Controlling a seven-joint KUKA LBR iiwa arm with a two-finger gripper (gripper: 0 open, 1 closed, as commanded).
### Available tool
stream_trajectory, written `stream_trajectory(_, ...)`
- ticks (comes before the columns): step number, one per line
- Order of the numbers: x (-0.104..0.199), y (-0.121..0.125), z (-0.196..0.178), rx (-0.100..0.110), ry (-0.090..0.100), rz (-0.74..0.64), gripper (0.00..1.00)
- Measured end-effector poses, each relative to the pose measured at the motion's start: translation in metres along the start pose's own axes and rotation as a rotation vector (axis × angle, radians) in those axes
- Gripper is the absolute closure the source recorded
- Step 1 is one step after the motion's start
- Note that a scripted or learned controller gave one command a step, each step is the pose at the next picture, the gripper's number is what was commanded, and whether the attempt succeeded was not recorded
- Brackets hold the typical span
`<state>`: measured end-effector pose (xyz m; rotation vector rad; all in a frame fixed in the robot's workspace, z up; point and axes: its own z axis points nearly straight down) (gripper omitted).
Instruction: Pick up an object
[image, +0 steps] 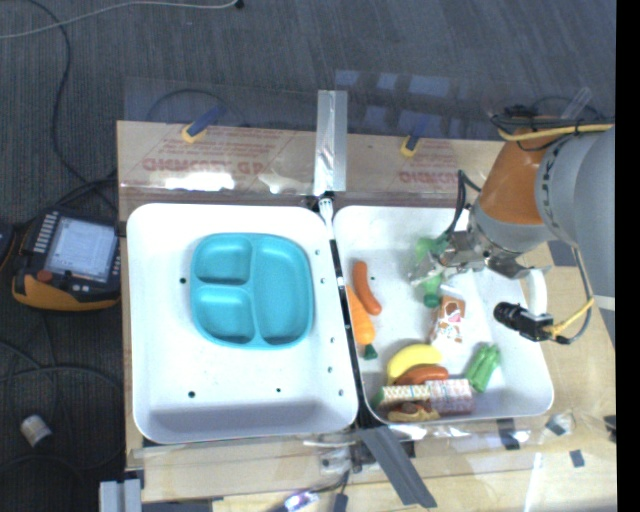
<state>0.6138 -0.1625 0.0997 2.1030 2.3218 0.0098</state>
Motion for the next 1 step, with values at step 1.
stream_trajectory(1,0.0626,0.0191,-0.1011,0.011,0.004,-0.155,1.00)
